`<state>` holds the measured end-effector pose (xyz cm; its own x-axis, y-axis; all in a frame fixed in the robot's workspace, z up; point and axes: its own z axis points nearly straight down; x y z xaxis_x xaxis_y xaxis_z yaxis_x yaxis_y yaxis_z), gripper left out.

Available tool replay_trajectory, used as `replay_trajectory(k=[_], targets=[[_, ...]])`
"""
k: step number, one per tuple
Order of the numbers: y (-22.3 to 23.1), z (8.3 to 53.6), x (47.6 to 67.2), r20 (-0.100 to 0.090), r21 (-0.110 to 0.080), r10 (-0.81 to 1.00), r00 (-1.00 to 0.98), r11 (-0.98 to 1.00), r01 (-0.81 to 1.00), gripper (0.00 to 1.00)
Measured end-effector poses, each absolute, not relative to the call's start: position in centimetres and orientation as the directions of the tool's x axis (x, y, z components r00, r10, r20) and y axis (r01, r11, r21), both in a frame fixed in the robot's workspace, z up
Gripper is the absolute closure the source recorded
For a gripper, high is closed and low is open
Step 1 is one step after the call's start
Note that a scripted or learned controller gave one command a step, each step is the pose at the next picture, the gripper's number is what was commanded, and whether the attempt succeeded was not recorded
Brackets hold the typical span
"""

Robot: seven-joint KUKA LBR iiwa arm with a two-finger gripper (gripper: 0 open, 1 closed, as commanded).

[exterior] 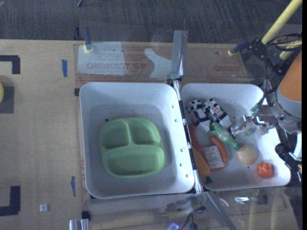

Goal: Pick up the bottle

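The bottle (223, 135) is green and lies on its side in the middle of the right bin (230, 91), slanting from upper left to lower right. My gripper (242, 129) is low in that bin, just right of the bottle's upper side and very close to it. I cannot tell whether it touches the bottle. The grey arm with its orange band (292, 87) comes in over the bin's right rim.
Around the bottle lie two black-and-white cow-patterned items (206, 110), a red sausage (219, 148), a small packet (213, 157), an orange carrot (201, 165), a pale round bun (246, 154) and a red tomato (265, 169). The left bin (91, 128) holds a green divided plate (132, 146).
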<state>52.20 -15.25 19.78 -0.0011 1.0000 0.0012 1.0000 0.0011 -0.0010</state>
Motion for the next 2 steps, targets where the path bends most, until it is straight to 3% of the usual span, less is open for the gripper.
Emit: replay_trajectory(k=[1, 2], targets=[[-12.4, 11.7, 55.3, -0.010, 0.020, 0.993, -0.114, 0.115, 0.993, 0.00], [-13.1, 10.9, 50.0, 0.001, -0.001, 0.992, -0.125, 0.125, 0.992, 0.00]])
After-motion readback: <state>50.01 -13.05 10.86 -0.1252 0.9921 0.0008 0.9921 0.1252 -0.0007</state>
